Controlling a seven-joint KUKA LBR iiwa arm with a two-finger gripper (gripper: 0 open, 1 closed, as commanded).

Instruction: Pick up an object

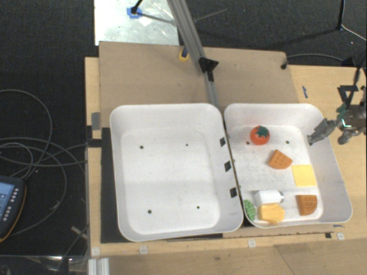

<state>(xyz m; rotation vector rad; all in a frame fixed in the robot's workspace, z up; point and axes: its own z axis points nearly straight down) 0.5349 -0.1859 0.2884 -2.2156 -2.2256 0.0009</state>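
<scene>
so my gripper (330, 129) is parked at the right rim of the right bin (344, 202), low over the edge. honestly can't tell how my jaws stand, it's just a dark blurry lump from up here. The goods are all in that bin, smooth matte white plastic: a round red tomato (259, 135) with a green top, a tan wedge (280, 160), a flat pale yellow square (304, 175), a white block (268, 197), a yellow chunk (272, 213), a ridged orange-brown piece (307, 204), and something green (249, 209) at the wall. Left bin (166, 171) sits alongside, touching
</scene>
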